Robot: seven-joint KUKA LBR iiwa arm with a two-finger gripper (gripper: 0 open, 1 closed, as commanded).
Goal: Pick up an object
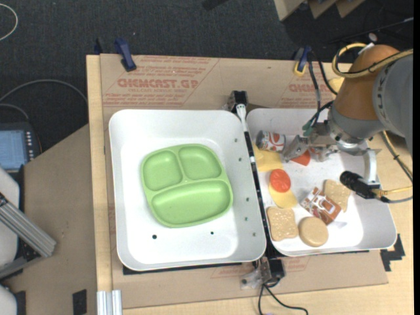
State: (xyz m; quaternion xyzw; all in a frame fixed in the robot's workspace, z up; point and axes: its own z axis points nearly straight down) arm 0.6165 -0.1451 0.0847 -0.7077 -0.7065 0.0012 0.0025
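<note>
The pincer [303, 148], its opening impossible to judge from above, is lowered over a small red-orange plastic piece [301, 157] near the back of the right white bin [377, 231], where a centred, vertical descent is best kept.

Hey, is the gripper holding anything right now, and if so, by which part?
It cannot be told. The gripper is low in the right bin, over a small red-orange item, but any hold on it isn't visible.

Brown board [197, 77] bears red "CHEMCAST GP" lettering
</note>
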